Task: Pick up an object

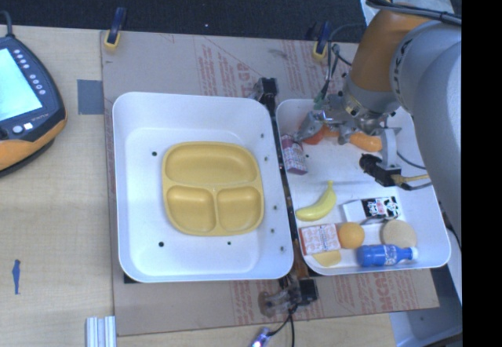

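Note:
My gripper hangs low over the far left corner of the right bin. A red-orange piece lies right under its left side, and whether it is held I cannot tell. An orange carrot-like piece lies just to its right. A small pink-labelled can leans by the bin's left wall. Nearer the front lie a banana, a black-and-white carton, a red-and-white carton, an orange, a tan bun and a blue bottle.
The left bin holds a yellow divided plate. A teach pendant rests on the bench at the far left. The grey arm fills the space over the right bin's far right side.

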Controlling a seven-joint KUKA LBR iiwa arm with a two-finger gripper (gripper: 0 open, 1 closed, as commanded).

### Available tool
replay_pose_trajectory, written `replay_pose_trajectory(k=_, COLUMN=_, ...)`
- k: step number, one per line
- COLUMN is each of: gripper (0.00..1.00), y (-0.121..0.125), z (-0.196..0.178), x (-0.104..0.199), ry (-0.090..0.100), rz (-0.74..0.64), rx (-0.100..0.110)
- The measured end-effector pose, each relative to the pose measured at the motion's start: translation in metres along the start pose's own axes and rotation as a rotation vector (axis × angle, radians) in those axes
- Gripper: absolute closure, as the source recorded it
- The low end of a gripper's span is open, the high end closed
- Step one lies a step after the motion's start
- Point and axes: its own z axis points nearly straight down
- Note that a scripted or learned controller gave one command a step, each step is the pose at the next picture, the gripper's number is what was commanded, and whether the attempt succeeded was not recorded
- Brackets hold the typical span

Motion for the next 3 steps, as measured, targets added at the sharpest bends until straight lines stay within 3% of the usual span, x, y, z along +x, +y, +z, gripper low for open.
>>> replay_pose_trajectory(k=3, gripper=0.0, y=0.0, z=0.0016, x=-0.0035, ry=0.0, rz=0.0, rx=-0.001)
